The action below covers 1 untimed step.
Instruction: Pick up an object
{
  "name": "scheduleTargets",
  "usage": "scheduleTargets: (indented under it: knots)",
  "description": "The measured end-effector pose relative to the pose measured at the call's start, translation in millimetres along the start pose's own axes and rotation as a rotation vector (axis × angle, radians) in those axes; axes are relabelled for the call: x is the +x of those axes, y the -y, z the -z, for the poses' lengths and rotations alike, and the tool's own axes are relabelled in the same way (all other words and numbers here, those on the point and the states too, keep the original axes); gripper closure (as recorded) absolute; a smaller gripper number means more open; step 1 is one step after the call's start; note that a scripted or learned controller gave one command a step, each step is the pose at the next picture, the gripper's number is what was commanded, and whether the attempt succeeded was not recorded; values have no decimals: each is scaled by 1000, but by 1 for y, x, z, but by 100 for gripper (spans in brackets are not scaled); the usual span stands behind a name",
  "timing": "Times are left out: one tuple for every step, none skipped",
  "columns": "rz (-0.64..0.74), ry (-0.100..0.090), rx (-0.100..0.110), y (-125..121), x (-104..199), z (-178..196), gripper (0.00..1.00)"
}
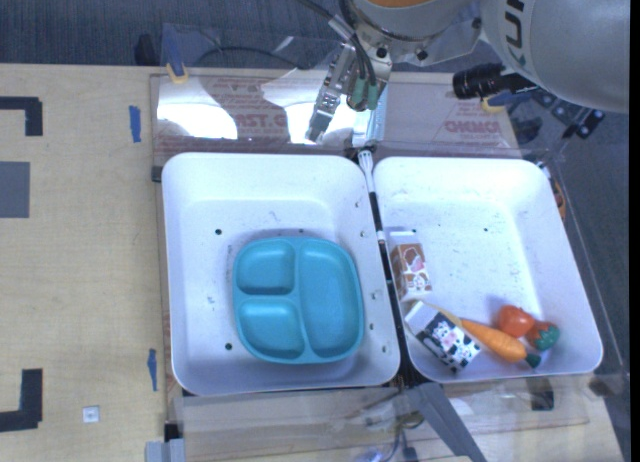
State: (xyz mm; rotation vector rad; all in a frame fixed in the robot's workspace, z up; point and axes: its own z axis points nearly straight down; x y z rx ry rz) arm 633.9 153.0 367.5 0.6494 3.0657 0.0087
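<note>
Carrot (490, 339) lying flat, tip toward upper left

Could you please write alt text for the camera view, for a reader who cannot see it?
The arm's tool hangs above the far edge of two white bins, holding nothing. The left bin holds a blue divided plate; the right bin holds a toy carrot, a tomato, a cow-print carton and a small packet.

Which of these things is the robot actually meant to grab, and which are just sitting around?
For the job, any could be picked:
- gripper, above the bins
- blue plate
- carrot
- tomato
- cow-print box
- small packet

Just there:
- left bin
- right bin
- blue tape
</note>
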Motion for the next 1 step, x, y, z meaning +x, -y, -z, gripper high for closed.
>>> scheduleTargets:
  knots:
    - [63,-7,6,-51,28,-26,100]
